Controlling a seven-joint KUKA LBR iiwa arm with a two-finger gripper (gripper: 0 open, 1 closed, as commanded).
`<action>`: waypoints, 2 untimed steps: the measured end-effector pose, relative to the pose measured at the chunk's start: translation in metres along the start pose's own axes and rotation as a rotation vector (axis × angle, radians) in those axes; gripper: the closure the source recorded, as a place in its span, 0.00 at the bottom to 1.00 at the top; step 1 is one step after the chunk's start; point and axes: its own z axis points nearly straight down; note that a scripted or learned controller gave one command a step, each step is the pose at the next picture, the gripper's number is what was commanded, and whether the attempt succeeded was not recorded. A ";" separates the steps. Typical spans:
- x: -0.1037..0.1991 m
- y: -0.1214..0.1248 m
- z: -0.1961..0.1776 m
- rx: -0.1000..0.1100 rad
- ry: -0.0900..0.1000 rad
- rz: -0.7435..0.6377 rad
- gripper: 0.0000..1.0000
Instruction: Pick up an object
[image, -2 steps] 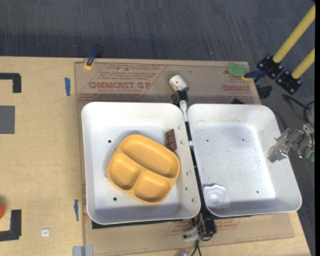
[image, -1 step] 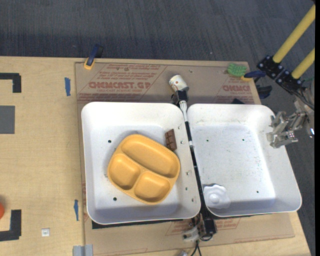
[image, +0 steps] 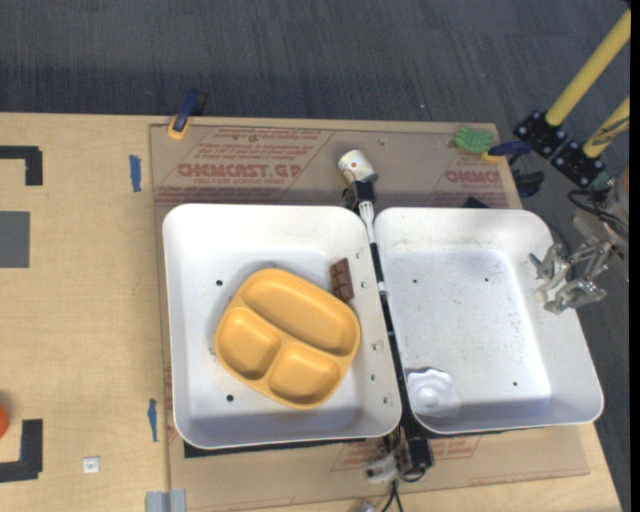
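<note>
Yellow divided plate (image: 288, 337) in left bin (image: 190, 300) (wide, smooth rim): we expect a slip; gripper state we cannot tell.

Readable text from my side: red print "CHEMCAST" plus "G P" on the brown board (image: 250, 160) behind the left bin (image: 190, 300). Same red print, cut off and only partly legible, at the board's right end behind the right bin (image: 560, 390). Smaller lines too blurred to read.

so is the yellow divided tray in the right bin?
No. The yellow divided tray lies in the left bin, beside a small brown block.
</note>
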 end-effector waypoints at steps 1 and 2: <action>-0.040 -0.018 0.010 0.002 -0.003 -0.472 1.00; -0.080 -0.048 -0.011 0.002 -0.003 -0.919 1.00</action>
